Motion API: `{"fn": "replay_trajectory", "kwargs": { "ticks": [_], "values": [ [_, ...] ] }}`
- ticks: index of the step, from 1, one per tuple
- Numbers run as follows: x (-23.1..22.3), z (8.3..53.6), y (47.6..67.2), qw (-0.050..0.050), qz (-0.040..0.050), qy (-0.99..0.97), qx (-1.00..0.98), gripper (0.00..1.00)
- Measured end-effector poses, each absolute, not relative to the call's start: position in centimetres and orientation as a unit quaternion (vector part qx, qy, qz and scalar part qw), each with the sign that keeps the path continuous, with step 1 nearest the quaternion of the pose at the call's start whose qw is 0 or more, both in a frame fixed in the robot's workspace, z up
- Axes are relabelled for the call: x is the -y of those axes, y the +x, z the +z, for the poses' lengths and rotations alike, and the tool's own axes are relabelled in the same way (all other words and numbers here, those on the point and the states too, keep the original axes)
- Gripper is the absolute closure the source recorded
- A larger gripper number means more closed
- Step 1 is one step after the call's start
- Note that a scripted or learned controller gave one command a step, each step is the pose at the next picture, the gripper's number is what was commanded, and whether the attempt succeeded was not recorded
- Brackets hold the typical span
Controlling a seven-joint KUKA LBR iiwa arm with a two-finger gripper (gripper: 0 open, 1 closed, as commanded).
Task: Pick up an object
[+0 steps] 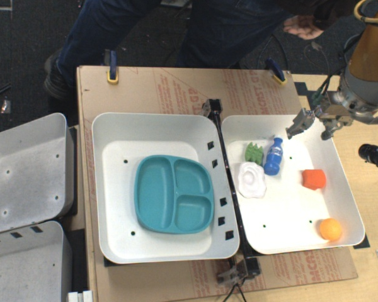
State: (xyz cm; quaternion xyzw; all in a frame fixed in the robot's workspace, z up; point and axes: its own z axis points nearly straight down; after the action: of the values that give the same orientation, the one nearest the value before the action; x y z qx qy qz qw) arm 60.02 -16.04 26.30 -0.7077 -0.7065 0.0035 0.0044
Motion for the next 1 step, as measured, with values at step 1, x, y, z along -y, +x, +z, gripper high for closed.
{"fn": "replay_trajectory", "kwargs": {
  "ticks": [1],
  "values": [
    [15.99, 26.96, 60.20, 0.000, 0.0004, -0.707, 0.707, 0.00]
  ]
}}
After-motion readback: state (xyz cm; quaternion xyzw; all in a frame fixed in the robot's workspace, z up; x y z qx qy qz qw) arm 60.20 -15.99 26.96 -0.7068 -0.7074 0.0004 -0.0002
